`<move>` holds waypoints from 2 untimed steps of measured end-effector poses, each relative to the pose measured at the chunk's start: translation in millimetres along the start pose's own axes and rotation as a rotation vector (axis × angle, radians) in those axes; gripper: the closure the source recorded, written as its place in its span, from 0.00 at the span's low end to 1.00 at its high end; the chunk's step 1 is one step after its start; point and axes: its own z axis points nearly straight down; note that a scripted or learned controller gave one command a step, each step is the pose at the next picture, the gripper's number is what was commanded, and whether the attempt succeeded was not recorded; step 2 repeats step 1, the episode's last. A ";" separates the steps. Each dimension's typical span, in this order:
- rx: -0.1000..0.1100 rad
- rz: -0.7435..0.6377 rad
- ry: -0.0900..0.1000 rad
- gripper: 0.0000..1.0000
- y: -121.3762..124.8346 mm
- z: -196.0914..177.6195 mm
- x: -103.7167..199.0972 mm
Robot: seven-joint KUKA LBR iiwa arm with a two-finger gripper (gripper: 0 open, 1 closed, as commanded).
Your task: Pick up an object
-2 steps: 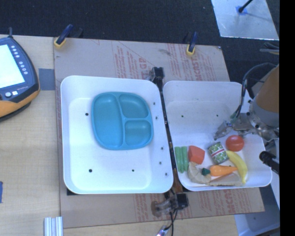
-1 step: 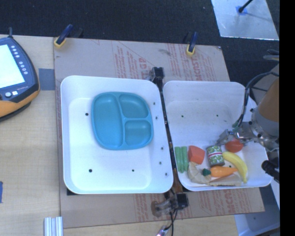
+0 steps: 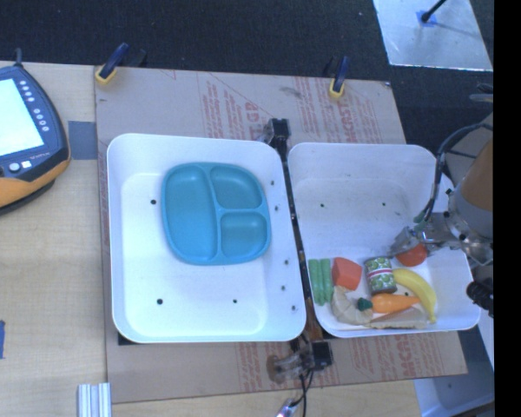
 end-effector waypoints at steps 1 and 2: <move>-0.004 0.001 0.002 1.00 -13.2 -99.7 82.5; -0.004 0.001 0.002 1.00 -13.2 -99.7 82.5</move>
